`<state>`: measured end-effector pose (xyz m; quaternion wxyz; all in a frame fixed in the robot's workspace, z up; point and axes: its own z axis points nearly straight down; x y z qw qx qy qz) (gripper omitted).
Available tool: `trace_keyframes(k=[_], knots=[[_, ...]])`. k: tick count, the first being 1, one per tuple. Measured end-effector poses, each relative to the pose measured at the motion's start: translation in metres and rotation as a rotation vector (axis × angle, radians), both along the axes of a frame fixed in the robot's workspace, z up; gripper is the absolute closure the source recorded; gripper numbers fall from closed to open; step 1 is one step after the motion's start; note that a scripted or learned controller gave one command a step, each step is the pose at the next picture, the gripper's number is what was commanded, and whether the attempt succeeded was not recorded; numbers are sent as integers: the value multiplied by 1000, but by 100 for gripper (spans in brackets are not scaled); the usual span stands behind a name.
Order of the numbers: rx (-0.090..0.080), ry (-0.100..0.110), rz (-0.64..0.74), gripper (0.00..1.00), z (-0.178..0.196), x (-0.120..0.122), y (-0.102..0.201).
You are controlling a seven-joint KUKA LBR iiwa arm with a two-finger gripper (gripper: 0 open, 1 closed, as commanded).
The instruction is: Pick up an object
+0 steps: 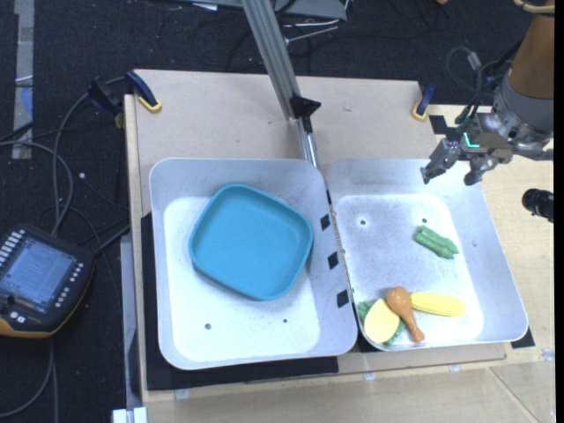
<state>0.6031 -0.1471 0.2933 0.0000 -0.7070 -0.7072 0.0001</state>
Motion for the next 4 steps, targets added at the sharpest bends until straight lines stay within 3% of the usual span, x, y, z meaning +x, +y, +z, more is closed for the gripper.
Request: trace_keyframes(k=[1, 4], knots=[[0, 0, 0, 0, 0, 0, 0], [1, 4, 0, 0, -138, 6, -2]])
